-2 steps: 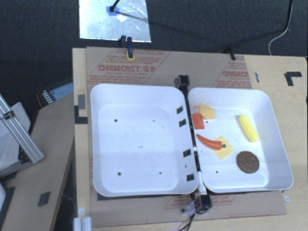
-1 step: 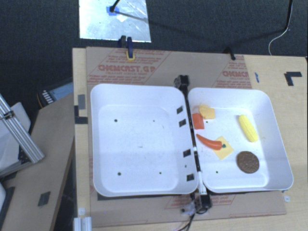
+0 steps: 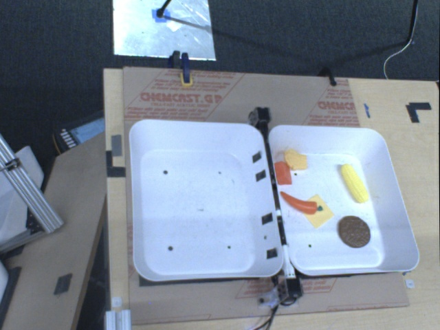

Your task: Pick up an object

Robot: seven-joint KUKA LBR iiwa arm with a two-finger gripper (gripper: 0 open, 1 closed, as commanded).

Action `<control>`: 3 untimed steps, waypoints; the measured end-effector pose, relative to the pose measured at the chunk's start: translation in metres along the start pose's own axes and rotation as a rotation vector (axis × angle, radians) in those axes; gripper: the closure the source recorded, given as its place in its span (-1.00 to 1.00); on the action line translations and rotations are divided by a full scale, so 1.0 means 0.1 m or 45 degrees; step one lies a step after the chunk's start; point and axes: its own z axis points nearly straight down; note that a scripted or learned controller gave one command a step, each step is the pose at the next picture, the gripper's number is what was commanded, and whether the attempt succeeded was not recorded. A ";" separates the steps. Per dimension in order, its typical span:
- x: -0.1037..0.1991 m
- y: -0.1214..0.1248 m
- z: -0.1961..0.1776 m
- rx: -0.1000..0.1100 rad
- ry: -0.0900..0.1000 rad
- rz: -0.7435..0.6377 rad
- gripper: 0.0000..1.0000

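The right bin (image 3: pixel 395 184) holds several toy foods. A yellow corn cob (image 3: pixel 354 182) lies toward its right side. A brown round cookie (image 3: pixel 354 232) sits near the front right. A red chili pepper (image 3: pixel 300 202) lies across a yellow cheese slice (image 3: pixel 321 216). An orange-red block (image 3: pixel 282 172) rests near the bin's left wall, with a small yellow piece (image 3: pixel 296 159) just behind it.
The left bin (image 3: pixel 199 198) sits beside the right one, joined by a black-clipped divider (image 3: pixel 270 184). Both rest on a cardboard sheet (image 3: pixel 227 95). A shiny metal plate (image 3: pixel 163 19) lies behind the bench. An aluminium frame (image 3: pixel 24 184) stands at the left.
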 end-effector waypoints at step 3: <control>-0.01 0.02 -0.23 -0.011 -0.007 -0.013 1.00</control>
